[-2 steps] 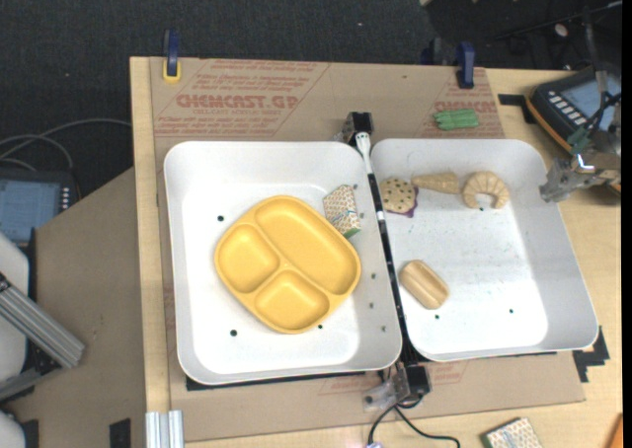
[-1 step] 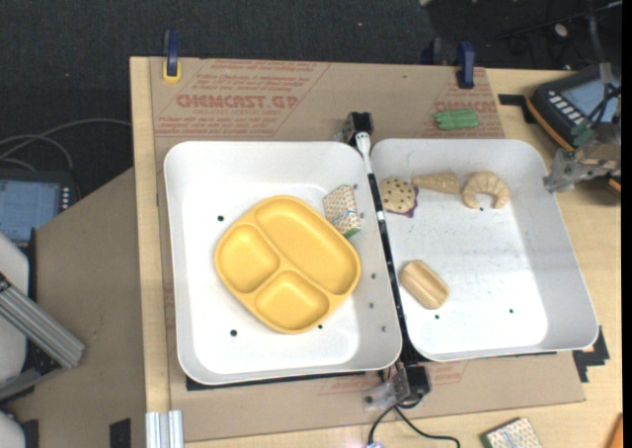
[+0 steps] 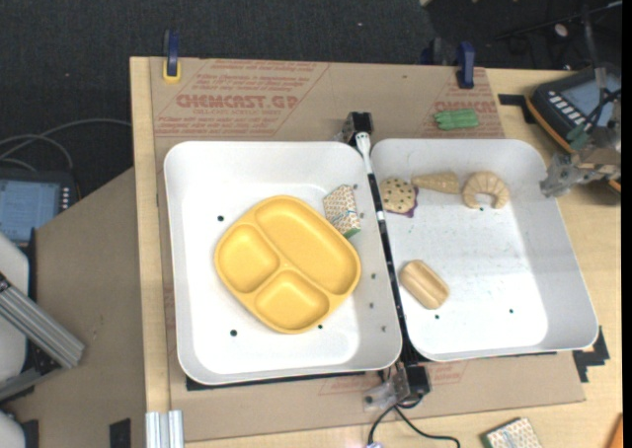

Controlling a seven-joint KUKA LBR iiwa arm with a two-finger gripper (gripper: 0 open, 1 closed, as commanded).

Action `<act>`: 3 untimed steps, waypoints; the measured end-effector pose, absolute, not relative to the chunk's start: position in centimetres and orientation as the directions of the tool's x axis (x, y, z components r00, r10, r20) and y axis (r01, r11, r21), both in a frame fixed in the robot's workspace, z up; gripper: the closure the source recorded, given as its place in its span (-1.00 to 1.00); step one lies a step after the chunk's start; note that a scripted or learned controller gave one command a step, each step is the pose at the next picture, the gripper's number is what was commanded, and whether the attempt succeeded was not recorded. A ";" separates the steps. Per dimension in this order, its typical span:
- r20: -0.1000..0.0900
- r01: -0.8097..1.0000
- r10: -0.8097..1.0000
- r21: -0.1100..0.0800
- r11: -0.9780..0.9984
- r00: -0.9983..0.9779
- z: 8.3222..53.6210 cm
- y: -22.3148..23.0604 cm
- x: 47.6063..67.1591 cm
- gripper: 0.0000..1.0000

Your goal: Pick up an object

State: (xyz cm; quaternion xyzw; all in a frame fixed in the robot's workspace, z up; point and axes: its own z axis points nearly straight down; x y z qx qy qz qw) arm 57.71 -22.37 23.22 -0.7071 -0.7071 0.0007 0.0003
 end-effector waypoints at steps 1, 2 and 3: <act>0.002 1.000 1.000 -0.004 0.001 -0.001 23.4 -19.0 54.4 1.00; 0.004 1.000 1.000 -0.005 0.005 -0.005 20.1 -12.5 54.5 1.00; -0.002 1.000 1.000 0.006 0.001 -0.001 23.4 -13.2 57.1 1.00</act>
